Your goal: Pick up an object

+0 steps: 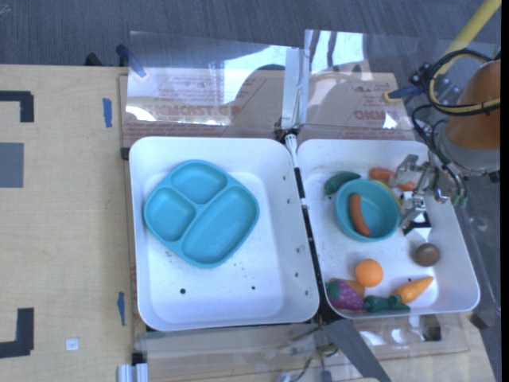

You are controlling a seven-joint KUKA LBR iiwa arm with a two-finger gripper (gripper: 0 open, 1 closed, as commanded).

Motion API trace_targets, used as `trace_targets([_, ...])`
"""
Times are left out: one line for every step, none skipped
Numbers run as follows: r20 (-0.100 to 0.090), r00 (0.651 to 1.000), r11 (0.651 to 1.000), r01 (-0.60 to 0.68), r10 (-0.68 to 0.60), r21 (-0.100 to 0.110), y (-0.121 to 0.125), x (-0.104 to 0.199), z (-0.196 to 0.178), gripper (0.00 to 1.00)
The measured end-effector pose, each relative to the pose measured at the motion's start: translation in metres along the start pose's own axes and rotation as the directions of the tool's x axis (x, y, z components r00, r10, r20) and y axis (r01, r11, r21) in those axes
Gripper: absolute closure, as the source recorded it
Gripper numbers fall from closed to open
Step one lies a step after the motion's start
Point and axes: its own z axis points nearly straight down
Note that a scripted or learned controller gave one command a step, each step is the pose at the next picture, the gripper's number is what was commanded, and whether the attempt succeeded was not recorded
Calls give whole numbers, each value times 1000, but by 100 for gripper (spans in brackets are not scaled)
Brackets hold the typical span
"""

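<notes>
In the right bin [469, 293], a blue bowl [380, 218] holds an orange-brown sausage [359, 214]. My gripper [416, 200] hangs just off the bowl's right rim, above the bin floor, and nothing shows in its grasp. A dark green piece [339, 182] lies at the bowl's upper left. A small orange piece [382, 174] sits behind the bowl. In front lie an orange ball [368, 273], a brown round item [427, 254], a carrot [416, 288], purple grapes [343, 293] and a green vegetable [384, 302].
The left bin [159, 309] bears a blue three-compartment plate [201, 212]. Clear plastic walls [294, 78] stand behind both bins. The arm's orange band [481, 102] and cables [433, 82] hang over the right bin's far right corner. A wooden bench [56, 229] lies to the left.
</notes>
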Motion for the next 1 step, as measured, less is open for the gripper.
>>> trace_targets([13, 1000, 1000, 2, -2, 2, 2, -4, -14, 100])
